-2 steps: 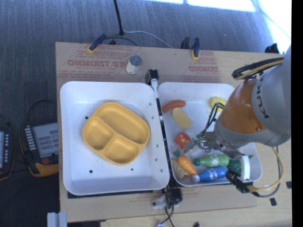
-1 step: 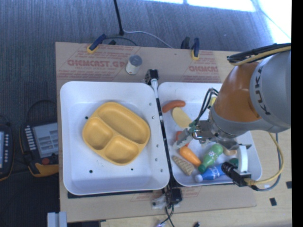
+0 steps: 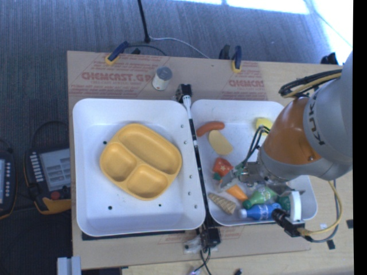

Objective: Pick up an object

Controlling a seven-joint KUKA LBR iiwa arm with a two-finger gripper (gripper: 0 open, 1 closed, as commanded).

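The right bin (image 3: pixel 298 211) holds the loose objects. A red-orange sausage (image 3: pixel 210 128) and a pale yellow slice (image 3: pixel 220 142) lie near its far left. A yellow piece (image 3: pixel 264 123) shows beside the arm. A red piece with a green top (image 3: pixel 222 166) lies mid-left. An orange carrot piece (image 3: pixel 236 192), a tan cone (image 3: pixel 221 203), a green item (image 3: pixel 259 197) and a blue bottle (image 3: pixel 261 212) crowd the near side. My gripper (image 3: pixel 239 175) hangs low in this bin, just right of the red piece and above the carrot piece.
The left bin (image 3: pixel 92 211) holds a yellow divided plate (image 3: pixel 141 160). A black divider rail (image 3: pixel 195 153) runs between the bins. A small grey-capped roll (image 3: pixel 162 78) and clamps sit on the far bench edge. The arm's orange and grey body (image 3: pixel 298 142) covers the right bin's right half.
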